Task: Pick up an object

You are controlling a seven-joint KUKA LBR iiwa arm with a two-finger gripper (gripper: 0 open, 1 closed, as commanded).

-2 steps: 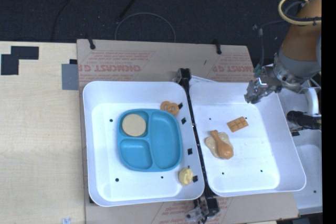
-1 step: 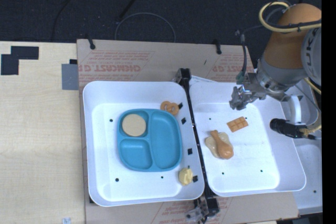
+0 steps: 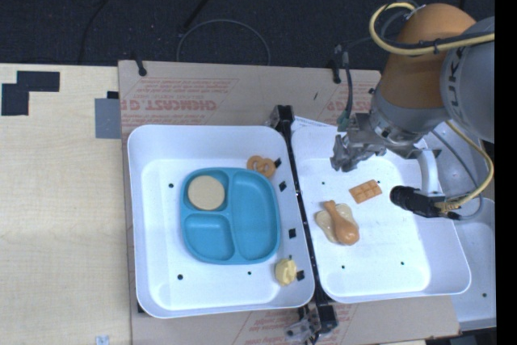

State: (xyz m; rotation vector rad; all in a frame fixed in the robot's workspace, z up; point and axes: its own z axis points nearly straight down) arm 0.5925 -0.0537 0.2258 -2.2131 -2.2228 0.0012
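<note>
— How far along are you with the pick?

— Nothing is lifted yet. My gripper (image 3: 346, 156) hangs over the upper left of the right bin (image 3: 452, 271), and I can't tell its state from this angle.

— And the candidates?

— The chicken drumstick (image 3: 339, 222) and the orange cracker (image 3: 365, 191) lie on that bin's floor, near the gripper but apart from it.

Even overhead light brightens both white bins (image 3: 153, 174) with soft shadows; the floor beyond stays dim, and detail is slightly soft.
</note>
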